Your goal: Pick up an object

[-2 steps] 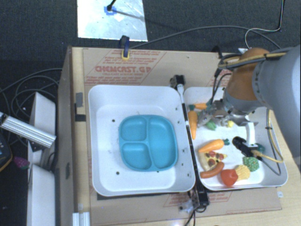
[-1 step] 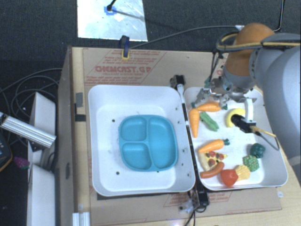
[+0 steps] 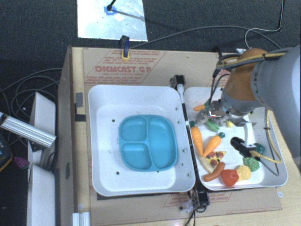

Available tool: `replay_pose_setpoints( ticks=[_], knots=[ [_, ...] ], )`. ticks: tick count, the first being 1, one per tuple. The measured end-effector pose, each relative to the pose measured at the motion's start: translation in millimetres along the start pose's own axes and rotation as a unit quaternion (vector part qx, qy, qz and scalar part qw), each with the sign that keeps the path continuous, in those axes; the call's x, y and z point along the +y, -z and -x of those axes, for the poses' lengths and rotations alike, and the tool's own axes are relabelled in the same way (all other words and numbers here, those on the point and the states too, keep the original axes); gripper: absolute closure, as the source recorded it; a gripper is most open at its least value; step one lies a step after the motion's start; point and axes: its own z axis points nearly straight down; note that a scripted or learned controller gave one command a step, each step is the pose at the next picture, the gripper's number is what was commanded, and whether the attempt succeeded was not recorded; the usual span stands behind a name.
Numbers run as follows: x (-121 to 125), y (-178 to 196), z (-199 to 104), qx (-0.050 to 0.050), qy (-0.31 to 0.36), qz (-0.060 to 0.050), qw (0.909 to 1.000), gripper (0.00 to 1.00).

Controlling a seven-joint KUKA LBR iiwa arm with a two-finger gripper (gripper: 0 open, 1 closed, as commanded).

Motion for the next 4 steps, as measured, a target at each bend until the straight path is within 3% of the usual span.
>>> replay_pose_setpoints(
  ticks=[1,2,3,4],
  knots=[
    [38,0,6,0.001,0.001,0.000,1.0000,0.00],
    [64,39,26,0.001,0.002,0.001,1.0000,0.00],
    [47,36,52,0.001,0.001,0.000,1.0000,0.00],
    [17,0,84,0.001,0.000,0.000,1.0000,0.00]
  ],
)
